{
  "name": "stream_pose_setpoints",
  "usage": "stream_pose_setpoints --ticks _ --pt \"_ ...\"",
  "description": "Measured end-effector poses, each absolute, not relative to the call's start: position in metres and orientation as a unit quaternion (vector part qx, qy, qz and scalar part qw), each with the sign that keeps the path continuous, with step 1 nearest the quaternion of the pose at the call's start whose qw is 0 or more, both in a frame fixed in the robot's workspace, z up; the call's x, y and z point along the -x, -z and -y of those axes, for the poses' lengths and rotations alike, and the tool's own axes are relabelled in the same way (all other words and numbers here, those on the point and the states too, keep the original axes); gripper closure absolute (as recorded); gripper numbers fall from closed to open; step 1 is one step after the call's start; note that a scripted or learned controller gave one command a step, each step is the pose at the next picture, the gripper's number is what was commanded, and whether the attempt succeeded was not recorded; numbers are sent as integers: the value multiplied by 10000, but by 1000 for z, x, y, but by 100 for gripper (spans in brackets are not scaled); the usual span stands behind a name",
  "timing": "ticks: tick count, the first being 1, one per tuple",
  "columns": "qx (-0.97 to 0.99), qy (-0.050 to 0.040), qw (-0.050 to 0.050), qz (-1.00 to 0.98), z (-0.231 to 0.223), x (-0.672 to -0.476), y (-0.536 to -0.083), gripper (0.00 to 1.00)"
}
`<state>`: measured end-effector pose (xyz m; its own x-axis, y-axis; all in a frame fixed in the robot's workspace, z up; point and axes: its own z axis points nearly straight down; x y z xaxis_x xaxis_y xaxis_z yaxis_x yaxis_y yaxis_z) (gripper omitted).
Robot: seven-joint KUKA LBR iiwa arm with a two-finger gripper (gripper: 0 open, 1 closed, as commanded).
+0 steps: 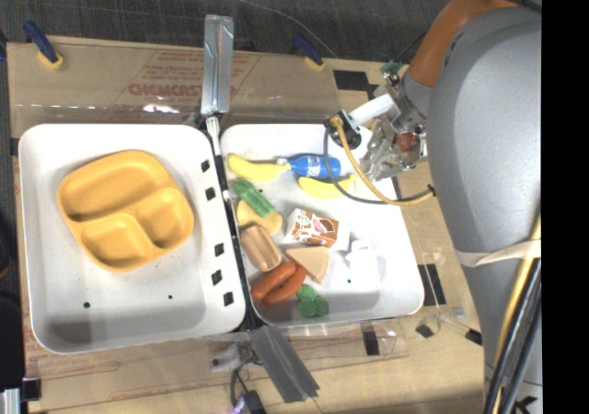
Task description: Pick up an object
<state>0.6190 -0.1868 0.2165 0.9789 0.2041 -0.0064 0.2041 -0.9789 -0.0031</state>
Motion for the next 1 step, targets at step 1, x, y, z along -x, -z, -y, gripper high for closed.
stream_pose_setpoints --ticks 1 --pt "9937 32 -7 1118 208 -645 -378 100"
